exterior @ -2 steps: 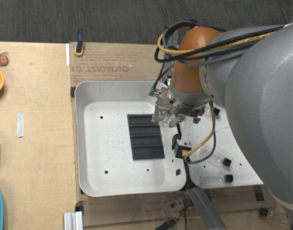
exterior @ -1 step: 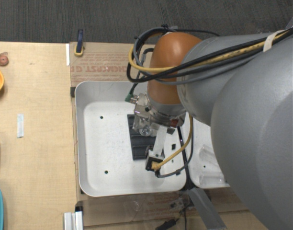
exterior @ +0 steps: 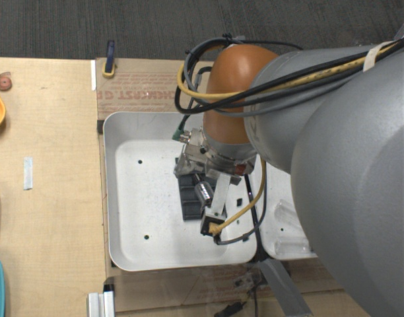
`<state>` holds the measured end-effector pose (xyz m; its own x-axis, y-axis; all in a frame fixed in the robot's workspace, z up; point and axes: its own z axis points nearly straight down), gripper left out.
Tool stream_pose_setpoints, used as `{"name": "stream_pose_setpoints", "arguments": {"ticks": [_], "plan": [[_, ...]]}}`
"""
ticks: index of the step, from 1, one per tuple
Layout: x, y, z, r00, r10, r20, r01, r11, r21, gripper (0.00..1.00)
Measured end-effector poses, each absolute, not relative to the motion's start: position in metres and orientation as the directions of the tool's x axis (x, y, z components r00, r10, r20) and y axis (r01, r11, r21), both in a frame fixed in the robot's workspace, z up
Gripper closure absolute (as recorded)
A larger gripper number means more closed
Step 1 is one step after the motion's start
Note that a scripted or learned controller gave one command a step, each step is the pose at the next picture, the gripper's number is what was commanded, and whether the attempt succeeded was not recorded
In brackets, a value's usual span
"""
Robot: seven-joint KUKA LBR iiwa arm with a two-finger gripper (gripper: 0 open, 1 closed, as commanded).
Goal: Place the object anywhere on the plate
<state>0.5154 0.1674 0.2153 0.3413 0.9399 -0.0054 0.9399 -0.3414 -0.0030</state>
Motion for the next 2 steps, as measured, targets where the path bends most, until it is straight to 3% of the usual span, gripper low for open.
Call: {"name": "stream_pose_setpoints", "arguments": {"ticks": [1,2], "plan": [[0.596,0.202,0.220,0.192,0.981,-0.005,0.981,-0.192,-0.003,0.00],[0.610,0.228,0.184,0.551,0.834,-0.005,0.834,-0.551,-0.001,0.00]]}}
